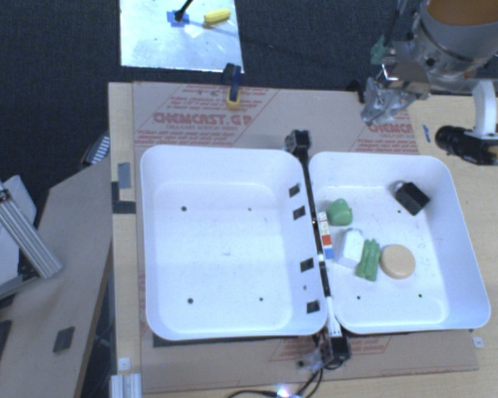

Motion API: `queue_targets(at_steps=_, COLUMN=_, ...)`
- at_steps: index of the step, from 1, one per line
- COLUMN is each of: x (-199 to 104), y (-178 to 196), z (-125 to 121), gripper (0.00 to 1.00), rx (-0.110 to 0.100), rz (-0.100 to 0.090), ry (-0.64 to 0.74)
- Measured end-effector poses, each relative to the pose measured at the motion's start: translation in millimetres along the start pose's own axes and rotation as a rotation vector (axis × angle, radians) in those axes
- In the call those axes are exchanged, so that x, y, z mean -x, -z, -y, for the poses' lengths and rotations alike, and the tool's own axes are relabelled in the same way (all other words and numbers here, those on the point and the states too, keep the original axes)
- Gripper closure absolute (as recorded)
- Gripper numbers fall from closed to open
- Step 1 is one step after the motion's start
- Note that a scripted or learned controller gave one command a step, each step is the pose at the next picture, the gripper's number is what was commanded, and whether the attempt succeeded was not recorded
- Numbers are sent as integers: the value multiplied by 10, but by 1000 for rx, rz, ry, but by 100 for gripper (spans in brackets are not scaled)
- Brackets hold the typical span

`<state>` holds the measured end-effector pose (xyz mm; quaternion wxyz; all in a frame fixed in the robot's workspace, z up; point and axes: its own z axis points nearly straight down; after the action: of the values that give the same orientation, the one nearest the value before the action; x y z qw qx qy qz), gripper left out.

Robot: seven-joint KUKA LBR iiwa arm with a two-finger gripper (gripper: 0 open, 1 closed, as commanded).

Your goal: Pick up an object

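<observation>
Even, fairly bright light from overhead, no hard shadows anywhere. Below the gripper [388,106], both white bins glare close to washed out; the left bin [224,239] loses nearly all surface detail, with soft grey shading along its inner walls. Far left of the jaws, the metal sheet [181,23] throws back a pale, patchy sheen. The gripper itself reads soft and slightly blurred. Overall sharpness modest, a little grainy on the dark floor.

R bin [461,222] holds block [411,197], disc [397,261], L bin [162,222] beside
</observation>
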<state>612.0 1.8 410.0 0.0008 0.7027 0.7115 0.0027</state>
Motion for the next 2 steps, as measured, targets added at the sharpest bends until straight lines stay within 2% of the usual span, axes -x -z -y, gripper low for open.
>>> queue_targets(at_steps=1, x=-593, y=462, z=357, gripper=100, rx=-1, rz=1, ry=-4)
queue_targets(at_steps=2, x=-1000, y=790, z=955, gripper=100, rx=-3, rz=1, ry=-5)
